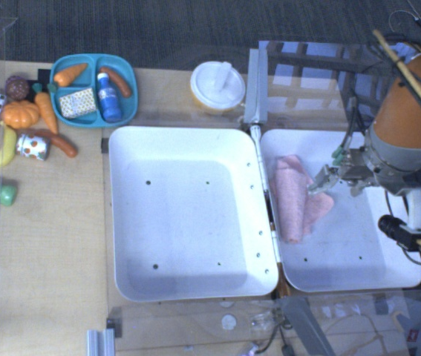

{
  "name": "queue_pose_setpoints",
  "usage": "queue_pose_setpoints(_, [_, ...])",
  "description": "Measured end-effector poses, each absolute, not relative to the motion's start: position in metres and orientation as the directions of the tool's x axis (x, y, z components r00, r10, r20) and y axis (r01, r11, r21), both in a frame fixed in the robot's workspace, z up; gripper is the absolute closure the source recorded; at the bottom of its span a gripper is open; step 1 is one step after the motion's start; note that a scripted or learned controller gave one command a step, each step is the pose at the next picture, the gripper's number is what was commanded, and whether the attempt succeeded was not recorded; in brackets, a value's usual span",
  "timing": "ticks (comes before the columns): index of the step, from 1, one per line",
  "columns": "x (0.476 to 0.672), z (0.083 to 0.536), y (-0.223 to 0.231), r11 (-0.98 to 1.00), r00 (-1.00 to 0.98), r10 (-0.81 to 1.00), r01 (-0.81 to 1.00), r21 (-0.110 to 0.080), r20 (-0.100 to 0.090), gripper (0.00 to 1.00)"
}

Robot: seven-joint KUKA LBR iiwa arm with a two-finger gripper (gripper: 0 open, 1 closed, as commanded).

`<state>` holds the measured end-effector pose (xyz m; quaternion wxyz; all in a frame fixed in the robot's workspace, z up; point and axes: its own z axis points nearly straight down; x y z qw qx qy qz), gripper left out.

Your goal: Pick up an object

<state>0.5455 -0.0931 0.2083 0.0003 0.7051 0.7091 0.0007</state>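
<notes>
The right bin sits nearest the arm, and in its left part lies a pink cloth, rumpled lengthwise along the wall it shares with the left bin. The pincer hangs low over the cloth's right edge, fingers pointing left; it seems to touch the fabric, though at this slant I cannot tell whether the fingers are spread or pressed together, nor whether any cloth lies between them. The arm, grey with its orange band, fills the upper right over that bin.

Beyond the bins, a white lidded cup stands on the tabletop near the left bin's far right corner. Further left is a blue plate with compartments holding a carrot, a small blue bottle and other toy food. Left of it lie a pumpkin, a banana and a small can, close together.
</notes>
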Motion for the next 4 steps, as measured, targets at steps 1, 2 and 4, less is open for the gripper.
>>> queue_pose_setpoints(1, [0.571, 0.096, -0.124, 0.074, -0.074, 0.997, 0.997, 0.008, -0.002, 0.00])
queue_pose_setpoints(2, [0.570, 0.092, -0.100, 0.095, -0.095, 0.996, 0.995, 0.017, -0.005, 0.00])
queue_pose_setpoints(4, [0.602, 0.091, -0.121, 0.113, -0.113, 0.994, 0.993, 0.014, -0.003, 0.00])
